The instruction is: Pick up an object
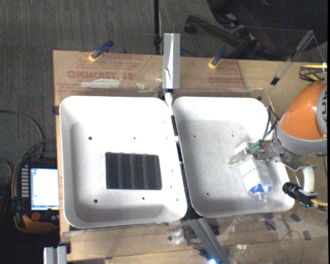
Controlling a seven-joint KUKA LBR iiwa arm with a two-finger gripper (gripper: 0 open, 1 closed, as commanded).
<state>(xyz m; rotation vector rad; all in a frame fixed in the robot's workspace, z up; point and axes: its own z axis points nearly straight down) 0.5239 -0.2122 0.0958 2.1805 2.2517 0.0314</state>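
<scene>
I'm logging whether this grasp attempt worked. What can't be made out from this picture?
- Gripper: small and blurred in the camera view, so its finger state is unreadable.
- Clear object with blue mark in the right bin: transparent, its outline and identity unclear, contact with gripper uncertain.
- Arm: cut off by the right edge.

The grate [133, 171] lies in the left bin [77, 120]. The bottle [257, 179] lies in the right bin [209, 120], far right of the grate.
</scene>
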